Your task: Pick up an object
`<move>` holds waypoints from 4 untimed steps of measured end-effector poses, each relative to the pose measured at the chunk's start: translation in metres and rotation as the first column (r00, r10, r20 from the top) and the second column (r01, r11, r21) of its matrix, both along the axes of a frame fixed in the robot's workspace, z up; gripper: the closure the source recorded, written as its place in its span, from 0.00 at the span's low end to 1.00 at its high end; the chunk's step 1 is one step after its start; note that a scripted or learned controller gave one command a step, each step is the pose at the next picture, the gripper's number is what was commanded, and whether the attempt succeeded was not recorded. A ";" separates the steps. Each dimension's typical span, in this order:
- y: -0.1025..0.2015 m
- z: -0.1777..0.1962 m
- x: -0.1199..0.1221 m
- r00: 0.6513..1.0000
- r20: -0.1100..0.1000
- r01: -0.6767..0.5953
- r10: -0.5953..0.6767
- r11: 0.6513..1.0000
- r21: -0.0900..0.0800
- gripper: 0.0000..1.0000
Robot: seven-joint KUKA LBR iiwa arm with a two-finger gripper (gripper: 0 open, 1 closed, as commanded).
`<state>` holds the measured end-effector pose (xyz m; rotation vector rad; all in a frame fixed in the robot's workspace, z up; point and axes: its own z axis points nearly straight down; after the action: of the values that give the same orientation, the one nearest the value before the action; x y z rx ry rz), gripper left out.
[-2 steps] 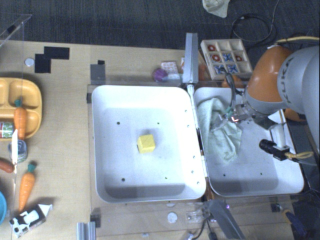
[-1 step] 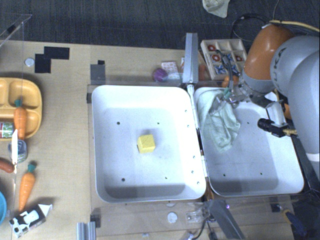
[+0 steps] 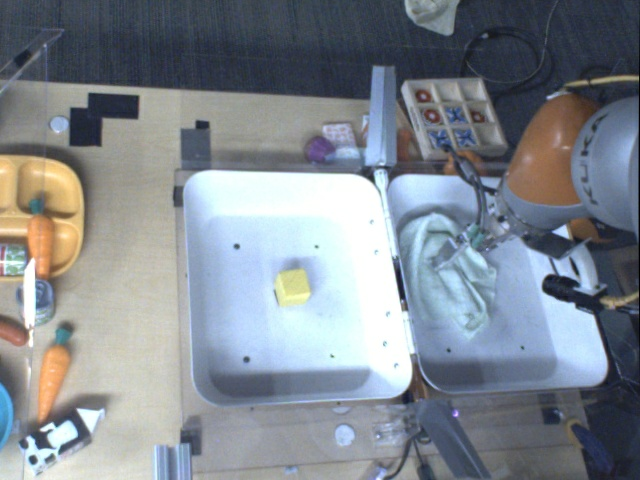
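1. Gripper (image 3: pixel 478 240) is hovering over your cloth (image 3: pixel 450 271) in the right bin (image 3: pixel 520 358); grip state: cannot tell.
2. You're risking slippage, limp cloth bunching.
3. Yellow block (image 3: pixel 293 287) is sitting untouched in the left bin (image 3: pixel 230 268).

arm (image 3: pixel 590 168) cut off at right edge

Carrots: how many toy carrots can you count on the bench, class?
2. One carrot lies on the yellow tray at the left edge; another carrot lies on the bench below it. Others may be hidden.
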<state>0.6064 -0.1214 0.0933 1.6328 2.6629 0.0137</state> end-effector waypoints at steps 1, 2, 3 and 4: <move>0.027 0.000 0.026 0.993 0.000 -0.118 0.118 0.993 -0.003 0.00; 0.028 0.013 0.029 0.993 0.008 -0.120 0.120 0.993 -0.003 1.00; 0.028 0.013 0.029 0.993 0.008 -0.120 0.120 0.993 -0.003 0.00; 0.025 0.002 0.061 0.979 -0.035 -0.200 0.200 0.980 0.006 0.00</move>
<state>0.6676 -0.0962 0.0950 1.3712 2.8427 -0.0097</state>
